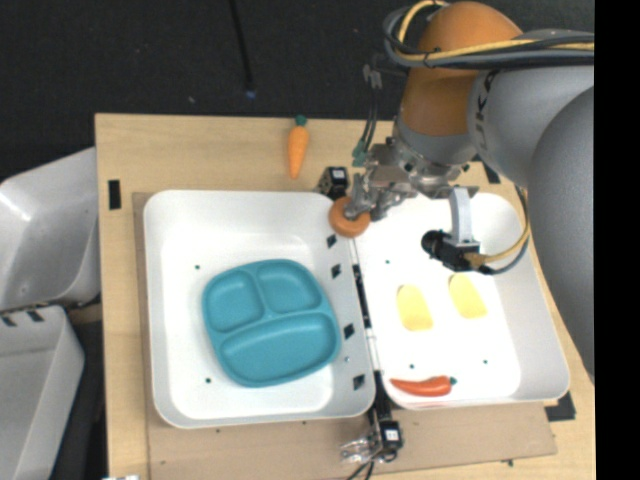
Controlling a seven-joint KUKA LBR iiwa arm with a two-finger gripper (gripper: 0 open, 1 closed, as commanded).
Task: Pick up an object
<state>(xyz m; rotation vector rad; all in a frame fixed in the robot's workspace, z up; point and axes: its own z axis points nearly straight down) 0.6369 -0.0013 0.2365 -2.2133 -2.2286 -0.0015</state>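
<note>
A red chilli (422, 385) lies at the right bin's (535, 363) near edge, two yellow pieces (414, 307) farther in. Beyond them, the tool (362, 208) sits touching an orange ring (349, 218); its grip I cannot tell.

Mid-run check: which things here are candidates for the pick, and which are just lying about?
In play:
- gripper, low over the bins' shared wall
- orange round piece right beneath it
- two yellow pieces, right bin
- red chili pepper, right bin's near edge

Lying about:
- blue divided plate, left bin
- toy carrot, on the bench
</note>
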